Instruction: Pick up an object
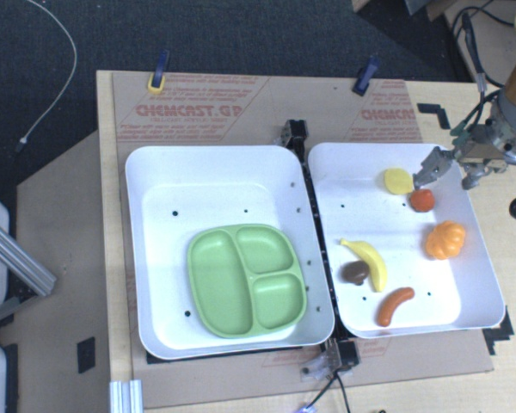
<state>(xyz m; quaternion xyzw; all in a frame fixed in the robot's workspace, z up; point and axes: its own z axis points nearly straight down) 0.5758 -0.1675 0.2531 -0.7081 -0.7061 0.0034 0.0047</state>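
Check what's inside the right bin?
Right bin holds a banana, brown piece, sausage, orange pepper, red ball, yellow piece. Anything under them is hidden.

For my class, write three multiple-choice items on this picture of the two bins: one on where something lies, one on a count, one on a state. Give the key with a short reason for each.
1. Where does the green divided plate lie?
A. In the left bin
B. In the right bin
C. On the cardboard outside the bins

2. How many food items lie in the right bin?
A. Three
B. Six
C. Nine

3. What do the plate's compartments hold?
A. A banana
B. A sausage
C. Nothing

Key:
1 A, the plate sits on the left bin's floor.
2 B, a lemon, tomato, orange pepper, banana, brown piece and sausage.
3 C, all three compartments show bare green.
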